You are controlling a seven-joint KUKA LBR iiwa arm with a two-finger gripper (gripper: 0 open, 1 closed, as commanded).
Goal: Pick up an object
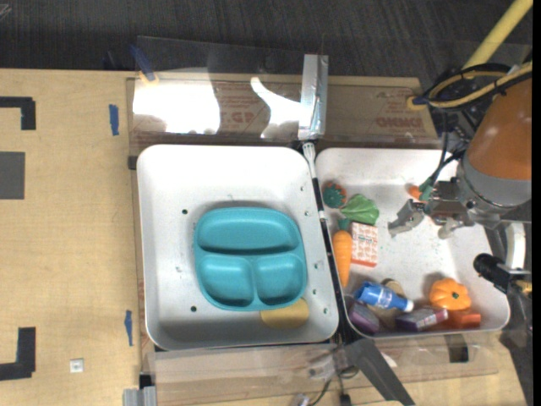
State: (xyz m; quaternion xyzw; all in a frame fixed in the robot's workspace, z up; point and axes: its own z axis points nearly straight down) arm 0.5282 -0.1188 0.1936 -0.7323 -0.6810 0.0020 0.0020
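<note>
The gripper (406, 217) hangs in the upper middle of the right bin (397, 161) with its fingers spread apart and nothing between them, so no object has been picked yet. The candidates lie nearby: a green piece (359, 207) and a red-and-white box (365, 245) just left of it, a carrot (341, 255) against the left wall, a small pumpkin (449, 293) at lower right. Choosing, closing and lifting all remain, it seems.

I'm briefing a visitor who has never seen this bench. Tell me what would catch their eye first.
The teal divided tray sits in the middle of the left bin, with a yellow sponge-like piece at its lower edge. The right bin holds a clutter of small toys, including a carrot and an orange pumpkin. The gripper hangs above them.
</note>
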